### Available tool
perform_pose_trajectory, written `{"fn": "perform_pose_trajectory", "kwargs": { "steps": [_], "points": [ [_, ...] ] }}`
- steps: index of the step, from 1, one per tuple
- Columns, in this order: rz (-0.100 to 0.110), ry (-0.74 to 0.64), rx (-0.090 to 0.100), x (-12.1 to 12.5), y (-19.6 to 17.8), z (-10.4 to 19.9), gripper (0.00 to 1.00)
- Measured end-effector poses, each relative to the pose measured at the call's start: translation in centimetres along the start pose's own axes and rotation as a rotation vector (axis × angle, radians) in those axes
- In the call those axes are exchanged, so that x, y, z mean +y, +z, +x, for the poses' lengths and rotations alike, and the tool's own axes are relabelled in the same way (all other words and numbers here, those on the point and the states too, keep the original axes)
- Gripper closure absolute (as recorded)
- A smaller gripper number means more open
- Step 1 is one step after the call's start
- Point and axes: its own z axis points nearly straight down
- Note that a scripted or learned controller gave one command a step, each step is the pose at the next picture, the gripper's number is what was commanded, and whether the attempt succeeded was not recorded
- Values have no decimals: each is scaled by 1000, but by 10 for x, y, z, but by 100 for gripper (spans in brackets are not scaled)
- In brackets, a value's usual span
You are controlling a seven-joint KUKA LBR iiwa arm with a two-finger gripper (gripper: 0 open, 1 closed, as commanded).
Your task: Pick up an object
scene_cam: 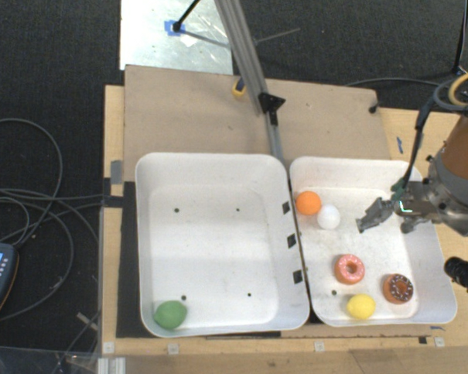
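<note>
1. The left bin [211, 174] held one thing — a green ball [170, 314] in its near left corner.
2. The right bin [432, 265] held five: an orange ball [308, 202] touching a white ball [329, 217] by the divide, a pink doughnut [350, 268] lower down, a yellow ball [360, 306] near the front rim, and a chocolate doughnut [398, 288] to its right.
3. The gripper [369, 220] hung over the right bin, just right of the white ball — nothing between its fingers; how wide they stood I could not tell.
</note>
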Motion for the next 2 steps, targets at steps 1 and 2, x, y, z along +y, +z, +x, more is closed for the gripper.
{"fn": "perform_pose_trajectory", "kwargs": {
  "steps": [1, 2],
  "points": [
    [-4, 3, 0, 0, -2, 0, 0],
    [2, 5, 0, 4, 41, -3, 0]
  ]
}}
